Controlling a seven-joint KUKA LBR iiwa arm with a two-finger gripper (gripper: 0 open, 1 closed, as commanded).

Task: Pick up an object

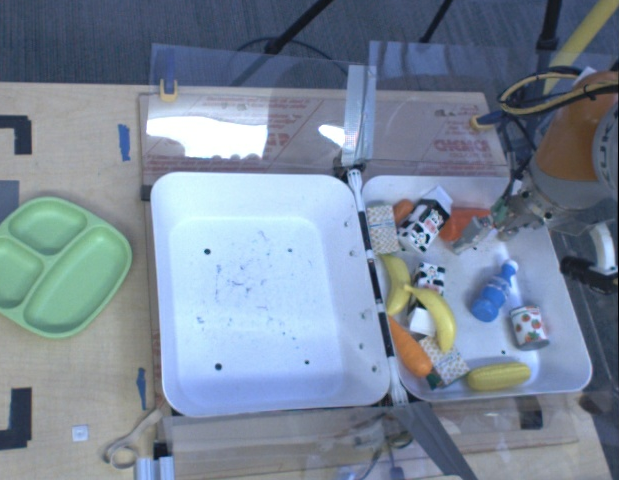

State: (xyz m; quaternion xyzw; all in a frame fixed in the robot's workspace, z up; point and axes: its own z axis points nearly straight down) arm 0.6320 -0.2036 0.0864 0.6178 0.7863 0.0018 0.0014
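The right white bin (574,353) holds several small objects. Among them are a black-and-white cow toy (421,226), an orange-red piece (457,218), a blue bottle (492,294), a small printed can (528,326), two bananas (439,314), a carrot (411,351) and a yellow oval fruit (497,375). My gripper (471,236) reaches in from the right and sits low over the bin's far part. It is right beside the orange-red piece and just right of the cow toy. Nothing shows as held.
The left white bin (179,208) lies beside the right one, with a metal divider (357,118) between clear back panels. A green sectioned plate (54,265) rests on the bench at far left. Yellow and black cables (534,86) hang by the arm.
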